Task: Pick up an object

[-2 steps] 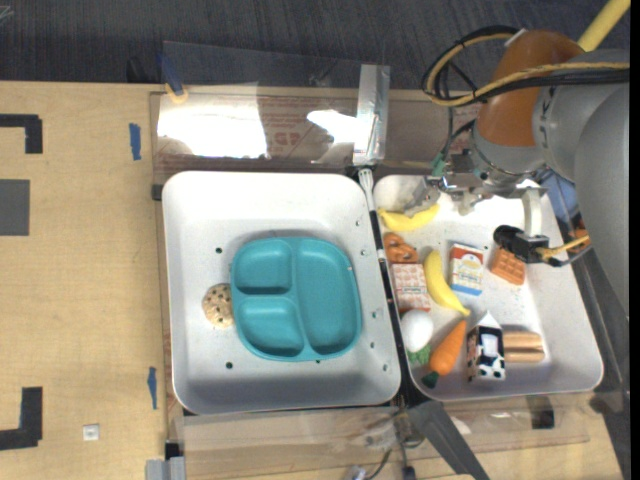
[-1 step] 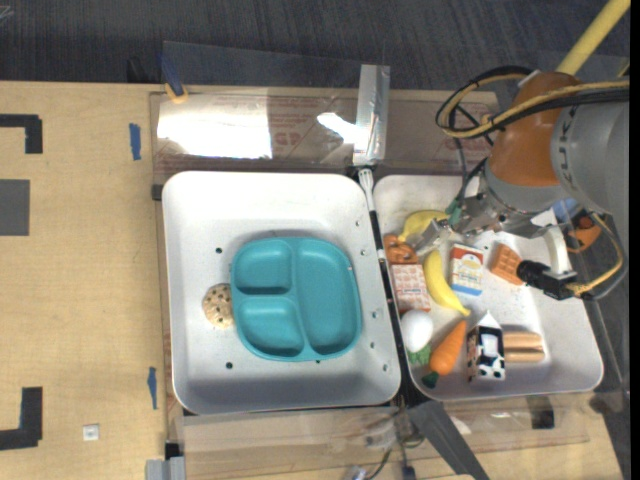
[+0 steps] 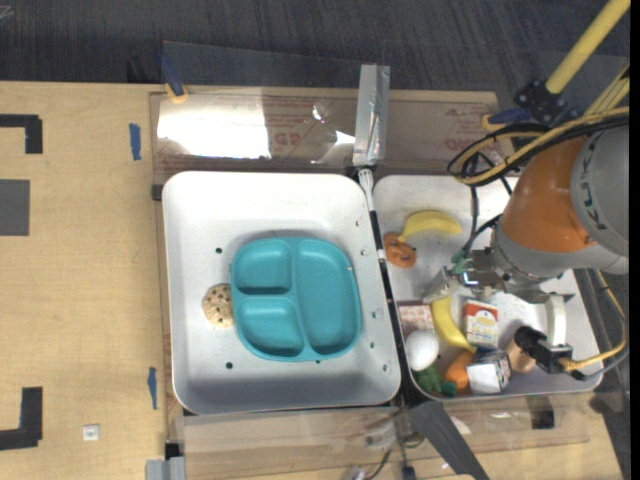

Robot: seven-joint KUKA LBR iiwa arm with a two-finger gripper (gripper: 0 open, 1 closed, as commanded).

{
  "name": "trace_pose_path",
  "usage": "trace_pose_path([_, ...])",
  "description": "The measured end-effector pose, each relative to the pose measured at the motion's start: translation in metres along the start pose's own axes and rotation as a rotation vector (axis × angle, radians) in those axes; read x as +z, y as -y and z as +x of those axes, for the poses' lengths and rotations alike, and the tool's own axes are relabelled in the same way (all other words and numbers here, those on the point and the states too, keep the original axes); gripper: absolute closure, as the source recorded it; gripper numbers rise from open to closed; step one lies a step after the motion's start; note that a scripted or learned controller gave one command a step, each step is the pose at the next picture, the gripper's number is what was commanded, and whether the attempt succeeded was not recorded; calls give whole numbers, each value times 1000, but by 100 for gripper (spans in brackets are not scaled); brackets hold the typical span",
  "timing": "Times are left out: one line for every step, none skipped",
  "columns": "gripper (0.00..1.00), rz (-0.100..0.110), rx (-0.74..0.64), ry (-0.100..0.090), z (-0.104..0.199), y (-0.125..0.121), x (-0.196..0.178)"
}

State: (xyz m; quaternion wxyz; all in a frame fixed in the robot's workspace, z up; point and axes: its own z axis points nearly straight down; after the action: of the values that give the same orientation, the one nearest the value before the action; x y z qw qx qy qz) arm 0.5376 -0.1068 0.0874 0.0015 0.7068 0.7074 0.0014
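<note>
- Two shallow white bins side by side on a bench: left bin (image 3: 190, 218), right bin (image 3: 440, 193).
- Inside the left bin, a teal divided plate (image 3: 297, 298) with three compartments, lying flat near the middle.
- Touching that plate's left edge, a speckled cookie (image 3: 218, 305), flat on the bin floor.
- In the right bin, toy food crowded toward the near half.
- Near the far wall, a yellow banana (image 3: 432, 224), curved and lying flat.
- Just beside it, toward the divider, a small orange fruit with a stem (image 3: 400, 253).
- Further forward, a second yellow banana (image 3: 449, 325), upright along the bin's length, next to a small carton with a red label (image 3: 482, 323).
- By the divider, a white egg (image 3: 422, 350); below it, something small and green (image 3: 433, 380), and a small orange piece (image 3: 457, 370) close by.
- Near the front wall, a small white container (image 3: 489, 376).
- Reaching in from the right, a grey arm with an orange band (image 3: 545, 208), wrist low over the right bin.
- Gripper (image 3: 470, 273) down among the items, near the carton and the second banana.
- Cannot tell how far open; nothing plainly seen held.
</note>
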Motion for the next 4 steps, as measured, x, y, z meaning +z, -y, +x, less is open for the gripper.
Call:
trace_pose_path([0, -1, 357, 0, -29, 42, 0])
trace_pose_path([0, -2, 64, 1, -2, -36, 0])
trace_pose_path([0, -4, -403, 2, 0, -39, -130])
trace_pose_path([0, -7, -422, 3, 3, -14, -218])
